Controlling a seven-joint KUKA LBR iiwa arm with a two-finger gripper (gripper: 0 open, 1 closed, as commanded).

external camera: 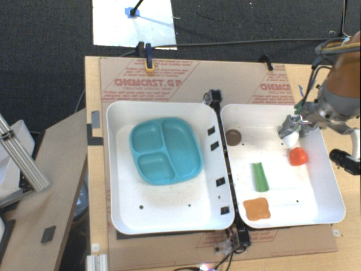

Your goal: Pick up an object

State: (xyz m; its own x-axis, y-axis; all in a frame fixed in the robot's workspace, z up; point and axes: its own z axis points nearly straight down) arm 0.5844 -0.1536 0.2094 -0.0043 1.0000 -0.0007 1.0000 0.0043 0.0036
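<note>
Left bin (121,208): shallow, white, holding a teal divided plate (166,150) with three compartments.
Tabletop (186,75): brown board printed with red lettering, under both bins.
Clamp (148,54): blue and yellow, at the board's far edge.
White sheet (113,21): on the dark floor beyond the board, with a small blue mark (132,12).
Aluminium rail (20,154): at far left.

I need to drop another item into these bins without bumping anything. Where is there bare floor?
Left bin: a bare strip along the front edge, below the teal divided plate. Right bin: bare floor right of the green stick and orange piece. Crowded at the back right, where the end effector hangs by the red-orange ball; a brown round piece sits near the divider.
</note>
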